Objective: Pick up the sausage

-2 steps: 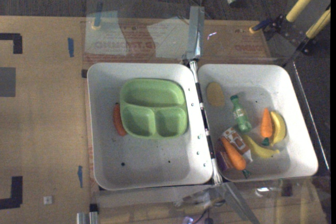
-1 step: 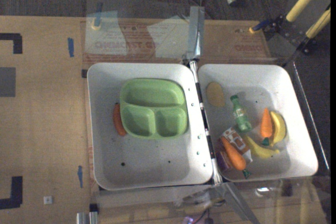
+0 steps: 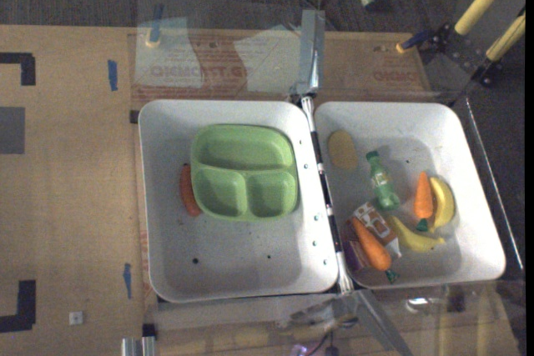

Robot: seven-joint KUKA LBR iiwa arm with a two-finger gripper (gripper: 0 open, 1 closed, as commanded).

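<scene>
- Left bin side: shallow white plastic left bin (image 3: 163,263) on the brown cardboard-topped worktop (image 3: 67,179), holding a light green three-compartment plastic tray (image 3: 244,171).
- Reddish-orange toy sausage (image 3: 188,189) lies on the bin floor, lengthwise against the tray's left edge, touching or just beside it.
- Shallow white plastic right bin (image 3: 476,204) holds a flat round tan piece (image 3: 342,149), small green plastic bottle (image 3: 383,179), two orange toy carrots (image 3: 425,196) (image 3: 372,248), two yellow toy bananas (image 3: 444,203) (image 3: 415,235), small printed carton (image 3: 375,220).
- Bottle stands between tan piece and upright carrot.
- Claw state: cannot tell.
</scene>
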